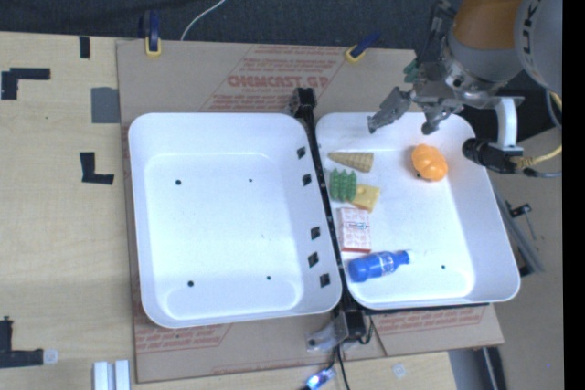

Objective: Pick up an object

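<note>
From the overhead camera view, I am hanging my gripper point(409, 118) over the far edge of the right bin point(475, 237), and my jaws are standing wide apart with nothing between them. One finger point(388, 113) is reaching out toward the divider side of the right bin, the other point(435, 118) is pointing down toward its floor; neither is touching any object that I can make out.

Everything I could pick is lying in the right bin. The orange round object point(429, 163) is sitting just below my jaws, near the second finger but apart from it. The tan wedge-shaped piece point(353, 161) is lying toward the bin's divider side, below my first finger. Just beside it, nearer the camera, the green toy point(343, 185) and a small yellow block point(366, 196) are lying together, touching or nearly so. Further toward the near wall of the right bin, the white and red packet point(356, 229) is lying flat, and the blue bottle point(377, 265) is lying on its side just past it, farthest from my jaws.
</note>
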### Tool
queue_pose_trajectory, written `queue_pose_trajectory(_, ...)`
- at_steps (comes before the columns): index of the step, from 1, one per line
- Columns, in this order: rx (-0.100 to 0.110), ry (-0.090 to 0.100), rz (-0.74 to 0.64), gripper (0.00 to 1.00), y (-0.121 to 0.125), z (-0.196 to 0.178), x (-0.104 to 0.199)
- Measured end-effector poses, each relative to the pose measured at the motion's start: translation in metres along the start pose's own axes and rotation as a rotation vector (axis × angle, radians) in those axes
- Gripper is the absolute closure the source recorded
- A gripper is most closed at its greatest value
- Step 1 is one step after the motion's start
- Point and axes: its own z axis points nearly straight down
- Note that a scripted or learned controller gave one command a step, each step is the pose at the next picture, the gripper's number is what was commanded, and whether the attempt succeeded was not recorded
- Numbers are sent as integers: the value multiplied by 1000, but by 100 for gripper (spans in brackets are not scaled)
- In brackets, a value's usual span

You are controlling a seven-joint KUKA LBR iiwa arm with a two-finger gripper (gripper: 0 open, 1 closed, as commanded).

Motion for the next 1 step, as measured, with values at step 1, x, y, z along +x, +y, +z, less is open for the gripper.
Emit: queue_pose_trajectory(1,-20,-4,0,0,0,-245,-11)
